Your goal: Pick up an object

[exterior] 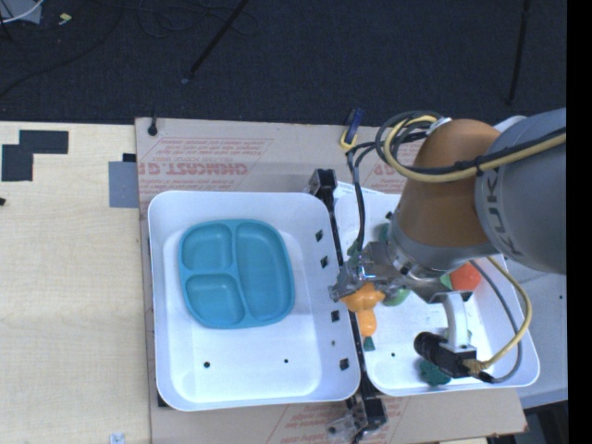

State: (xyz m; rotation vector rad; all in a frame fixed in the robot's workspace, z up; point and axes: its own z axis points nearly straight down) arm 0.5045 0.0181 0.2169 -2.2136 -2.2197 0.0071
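Worktop (65, 294) of pale wood takes up the left of your view, and a brown cardboard sheet (213, 155) with red print lies on it under both bins. Next in size is the arm (462, 192): its grey body and broad orange band come in from the worktop's right edge and hang over the far half of the right bin (523, 350). The left bin (250, 363) stands wall to wall with the right one. In the left bin you see a blue divided plate (236, 273) with three compartments, lying flat nearer the bin's far left corner and clear of its near wall. The end effector (359, 276) is low over the right bin, hard by its left wall and about midway along it. You cannot tell how far it is open, or whether it has hold of anything, because the arm hides that. An orange object (366, 311) lies just beneath it in the right bin, close against the left wall; you cannot tell whether the two touch. A red-orange object (467, 277) shows beside the arm, nearer the bin's right wall. A green object (397, 295) peeks out between those two. A teal object (431, 373) lies by the bin's near edge, and a smaller teal piece (368, 344) sits at the left wall, just nearer you than the orange one
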